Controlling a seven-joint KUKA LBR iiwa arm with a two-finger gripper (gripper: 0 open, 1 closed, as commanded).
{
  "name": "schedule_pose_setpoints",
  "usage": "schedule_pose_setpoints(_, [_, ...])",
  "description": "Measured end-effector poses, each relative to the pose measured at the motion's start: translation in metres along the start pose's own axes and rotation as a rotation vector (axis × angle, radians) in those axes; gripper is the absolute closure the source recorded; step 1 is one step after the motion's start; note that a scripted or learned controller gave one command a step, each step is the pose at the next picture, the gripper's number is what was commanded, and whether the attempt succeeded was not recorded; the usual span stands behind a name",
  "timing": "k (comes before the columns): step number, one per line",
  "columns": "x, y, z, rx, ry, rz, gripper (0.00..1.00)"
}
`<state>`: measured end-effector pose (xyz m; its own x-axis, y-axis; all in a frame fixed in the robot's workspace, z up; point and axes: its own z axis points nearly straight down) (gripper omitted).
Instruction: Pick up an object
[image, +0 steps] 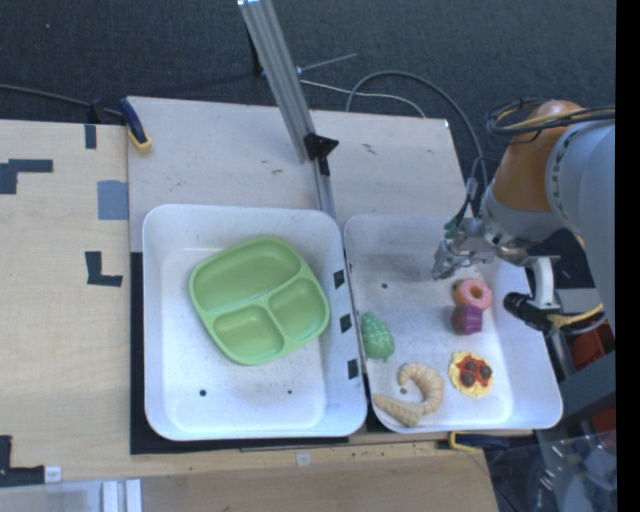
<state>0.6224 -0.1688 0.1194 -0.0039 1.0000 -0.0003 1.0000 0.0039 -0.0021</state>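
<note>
While the grey arm (560, 190) reaches in from the right, we see its jaws (447, 262) low over the upper part of the right bin (400, 250), above bare white floor. We cannot tell if the jaws are spread or pressed together, because they are small and dark here, and we see no object between them.

Nearest to the jaws is the pink donut (472, 293), which lies just below and to the right of them, apart from them. It is touching the purple block (467, 319) directly under it. Further down we find the yellow round toy with red dots (472, 373), near the lower right corner of this bin. Left of it lies the beige curved toy (415, 392), close to the bottom edge. The green bumpy toy (377, 336) lies at the left wall of the right bin, well apart from the jaws.

We count five small objects in the right bin, one of each kind. In the left bin (165, 330) we count one thing, a green divided plate (260, 297) with three compartments, lying flat and a bit turned. Both bins, two in total, stand side by side on the table (210, 150).
</note>
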Motion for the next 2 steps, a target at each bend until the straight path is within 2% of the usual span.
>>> schedule_pose_setpoints(1, [0.006,0.01,-0.055,-0.006,0.0,0.002,1.0])
schedule_pose_setpoints(2, [0.007,0.007,-0.098,-0.006,0.0,0.002,1.0])
